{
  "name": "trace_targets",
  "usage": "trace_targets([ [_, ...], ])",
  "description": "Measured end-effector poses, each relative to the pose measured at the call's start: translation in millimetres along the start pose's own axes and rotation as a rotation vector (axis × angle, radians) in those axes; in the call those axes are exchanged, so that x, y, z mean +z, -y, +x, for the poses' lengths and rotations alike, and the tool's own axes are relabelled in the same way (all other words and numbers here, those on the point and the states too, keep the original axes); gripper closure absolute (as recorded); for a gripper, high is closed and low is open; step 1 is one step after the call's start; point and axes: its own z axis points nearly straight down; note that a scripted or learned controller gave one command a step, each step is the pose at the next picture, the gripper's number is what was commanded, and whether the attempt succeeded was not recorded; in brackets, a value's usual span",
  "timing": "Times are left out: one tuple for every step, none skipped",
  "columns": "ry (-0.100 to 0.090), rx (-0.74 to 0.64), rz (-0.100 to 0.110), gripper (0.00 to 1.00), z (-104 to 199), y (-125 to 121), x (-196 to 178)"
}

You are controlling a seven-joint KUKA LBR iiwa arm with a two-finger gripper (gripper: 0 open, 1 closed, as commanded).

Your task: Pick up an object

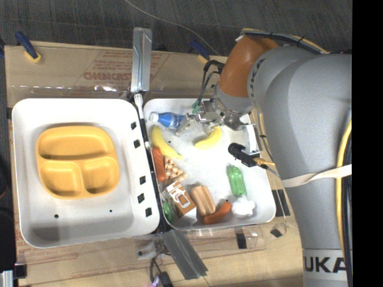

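My gripper (200,115) hangs over the back of the right bin (263,190), just above a small yellow banana (209,139) and right of a blue bottle (169,121). Its fingers are small and dark against the arm, so their gap is unclear. A longer banana (161,143) lies along the bin's left wall. Nearer the front lie a green bottle (236,180), a brown bread roll (202,200), a waffle piece (174,171), a small printed box (179,197), a red-orange sausage (216,213) and a white lump (243,207).
The left bin (24,178) holds a yellow divided tray (78,159). A metal bar (141,58) rises behind the seam between the bins. The grey arm (299,124) with its orange band (239,64) covers the right bin's right side.
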Motion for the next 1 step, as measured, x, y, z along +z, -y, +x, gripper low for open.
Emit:
trace_targets([
  [0.005, -0.357, -0.009, 0.00, -40.3, 23.5, -77.1],
])
